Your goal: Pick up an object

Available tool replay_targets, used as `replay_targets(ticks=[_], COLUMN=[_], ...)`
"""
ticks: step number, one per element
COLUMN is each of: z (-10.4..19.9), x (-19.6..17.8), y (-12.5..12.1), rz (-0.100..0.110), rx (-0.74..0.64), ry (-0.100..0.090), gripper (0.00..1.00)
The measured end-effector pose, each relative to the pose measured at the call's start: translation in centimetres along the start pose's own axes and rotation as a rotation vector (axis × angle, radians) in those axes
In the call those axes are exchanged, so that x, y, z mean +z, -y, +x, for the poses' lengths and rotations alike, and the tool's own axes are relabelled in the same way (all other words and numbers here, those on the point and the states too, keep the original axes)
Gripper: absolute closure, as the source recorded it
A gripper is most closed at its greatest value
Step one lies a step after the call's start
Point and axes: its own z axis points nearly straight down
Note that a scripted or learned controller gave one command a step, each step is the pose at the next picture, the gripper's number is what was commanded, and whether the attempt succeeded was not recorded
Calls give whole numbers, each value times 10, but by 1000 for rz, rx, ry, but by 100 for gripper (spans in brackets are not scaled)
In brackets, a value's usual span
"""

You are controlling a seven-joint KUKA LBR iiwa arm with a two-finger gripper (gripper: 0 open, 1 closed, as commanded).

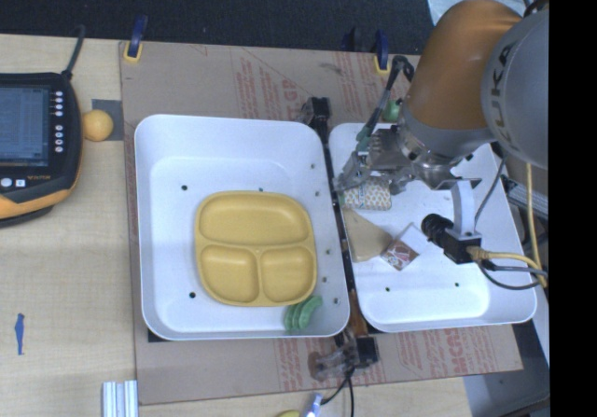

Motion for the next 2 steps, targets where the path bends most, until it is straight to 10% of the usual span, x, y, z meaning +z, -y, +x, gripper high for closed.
replay_targets(ticks=[1, 2], z=[62, 61], x=[-22, -22], y=[26, 26], rz=[0, 0], rx=[-2, -1], ry=[0, 1], gripper=[100, 0])
